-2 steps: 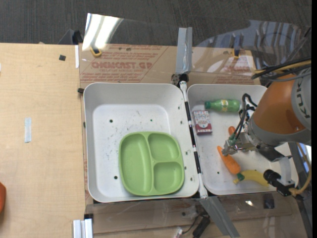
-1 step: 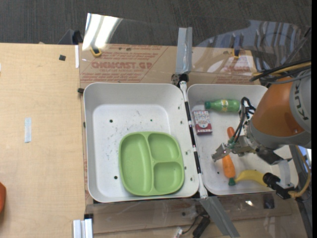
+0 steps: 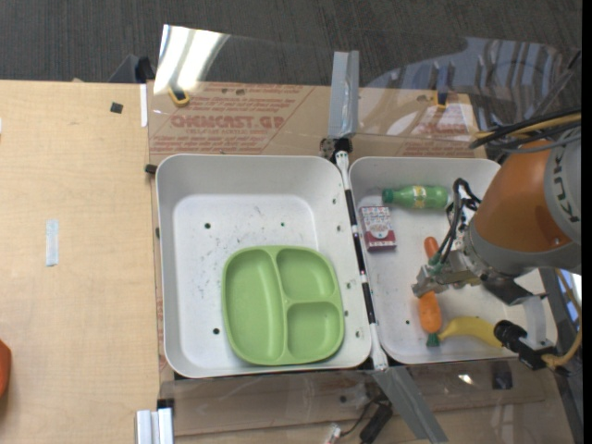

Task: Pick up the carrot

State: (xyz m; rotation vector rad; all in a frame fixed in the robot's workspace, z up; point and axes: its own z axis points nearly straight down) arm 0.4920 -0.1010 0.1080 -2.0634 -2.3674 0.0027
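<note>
- Camera view: the wooden surface (image 3: 74, 248) carries two shallow white bins side by side, the left bin (image 3: 176, 248) and the right bin (image 3: 398, 340).
- In the left bin lies a green plate (image 3: 282, 303) with three compartments, near the front right corner of that bin.
- The right bin holds several small things. A green bottle (image 3: 416, 196) lies on its side near the back wall. A small red and white box (image 3: 377, 228) lies just beside the wall next to the left bin.
- The carrot (image 3: 430, 314) lies in the front part of the right bin, with its green end toward the front wall. A yellow banana (image 3: 472, 329) lies just beside it on the right, and the two seem to touch.
- A smaller orange piece (image 3: 431, 246) lies between the box and the arm.
- The arm (image 3: 523, 211) reaches in from the right, and its gripper (image 3: 433, 283) is low, directly above the upper end of the carrot.
- I cannot tell if the fingers are spread or pressed together, because they are small and dark here.
</note>
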